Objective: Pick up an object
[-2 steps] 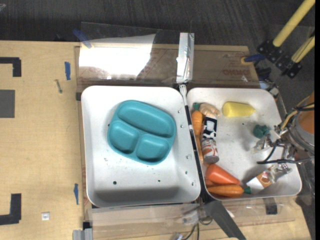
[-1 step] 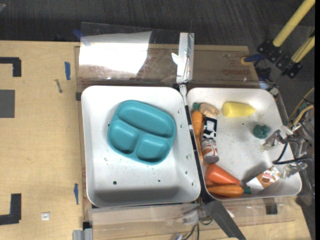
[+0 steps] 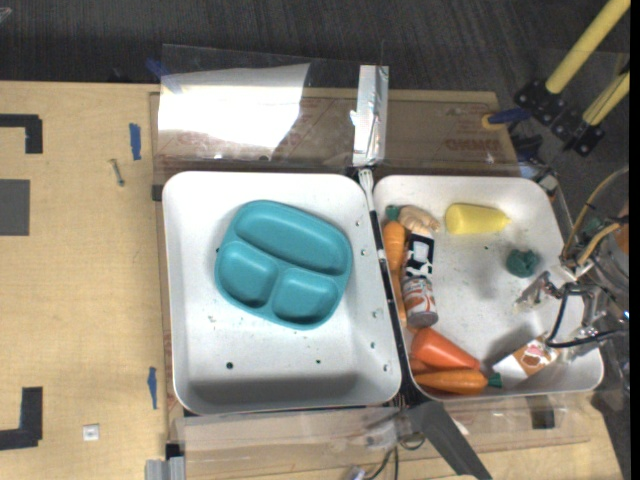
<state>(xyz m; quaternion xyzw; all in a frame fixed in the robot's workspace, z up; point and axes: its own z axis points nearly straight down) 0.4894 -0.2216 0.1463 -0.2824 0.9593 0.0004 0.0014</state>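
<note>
Fingers of the gripper [image 3: 545, 293] seem spread at right; light, slippery yellow plastic lemon [image 3: 476, 218] suits mid-body pinching.

Teal plate [image 3: 283, 261] in white left bin [image 3: 190, 298]; yellow block [image 3: 476, 218], 2 orange carrots [image 3: 447, 362], white right bin [image 3: 470, 278].

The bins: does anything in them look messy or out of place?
Mostly the right bin: the carrots, small bottle and other toys lie tipped and crowded along its left wall. In the left bin, the teal divided tray sits slightly askew.
</note>
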